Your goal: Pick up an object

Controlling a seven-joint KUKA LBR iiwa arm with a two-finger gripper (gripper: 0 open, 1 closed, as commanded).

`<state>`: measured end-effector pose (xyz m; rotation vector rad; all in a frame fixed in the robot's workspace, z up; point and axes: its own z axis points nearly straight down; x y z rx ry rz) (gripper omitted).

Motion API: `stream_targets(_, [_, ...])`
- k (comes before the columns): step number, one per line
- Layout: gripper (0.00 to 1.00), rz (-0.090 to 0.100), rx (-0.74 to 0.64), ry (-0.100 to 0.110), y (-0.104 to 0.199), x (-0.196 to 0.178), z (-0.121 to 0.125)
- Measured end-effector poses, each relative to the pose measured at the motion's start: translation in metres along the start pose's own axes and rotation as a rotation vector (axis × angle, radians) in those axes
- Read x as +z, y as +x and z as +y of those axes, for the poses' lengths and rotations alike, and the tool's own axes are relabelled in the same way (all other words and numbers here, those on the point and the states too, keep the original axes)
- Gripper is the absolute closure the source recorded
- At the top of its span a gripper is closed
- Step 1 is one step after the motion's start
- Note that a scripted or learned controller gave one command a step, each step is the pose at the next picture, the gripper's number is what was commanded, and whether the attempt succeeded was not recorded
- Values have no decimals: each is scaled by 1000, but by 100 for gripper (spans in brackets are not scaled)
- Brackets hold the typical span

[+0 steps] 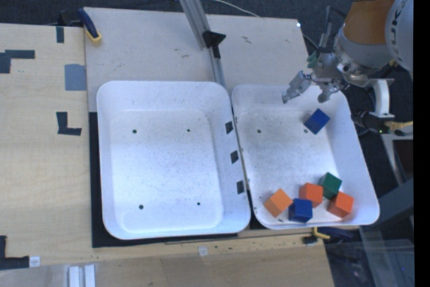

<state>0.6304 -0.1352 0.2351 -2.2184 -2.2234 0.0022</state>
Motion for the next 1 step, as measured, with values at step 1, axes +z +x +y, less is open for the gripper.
stream_targets(1, [0,-2,-1,-12,-59,120,-15])
